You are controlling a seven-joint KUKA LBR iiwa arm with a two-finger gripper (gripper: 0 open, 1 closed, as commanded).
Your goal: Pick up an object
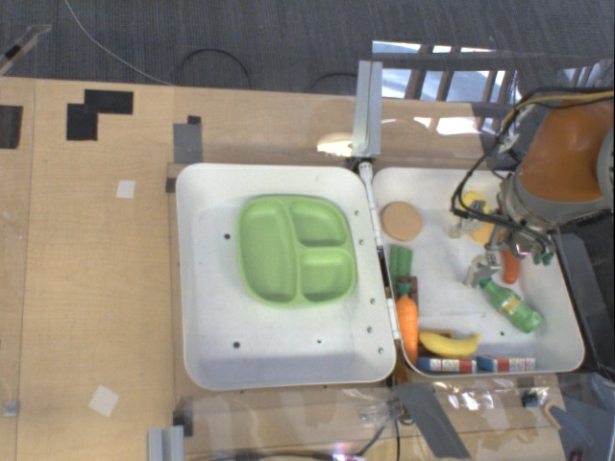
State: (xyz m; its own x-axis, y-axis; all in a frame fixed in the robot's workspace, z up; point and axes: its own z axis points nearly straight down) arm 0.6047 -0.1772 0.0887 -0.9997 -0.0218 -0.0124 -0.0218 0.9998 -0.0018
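The arm, with its orange band [567, 157], reaches in from the right over the right bin [437, 257]. My gripper [495, 260] hangs low over that bin's right half. A small red-orange item [510, 269] lies right beside the gripper's tip, and a green bottle [510, 306] lies just below it. Touching or apart, I cannot tell. A yellow item [478, 206] is partly hidden under the wrist. Further left in the bin are a tan round disc [402, 222], a green piece [401, 258], a carrot [408, 323] and a banana [449, 342].
A flat printed box [478, 364] lies along the right bin's front wall. The left bin [207, 344] holds a green divided plate [294, 250]. A metal post [368, 107] stands behind the seam between the bins. Cables loop off the arm near the bin's back right.
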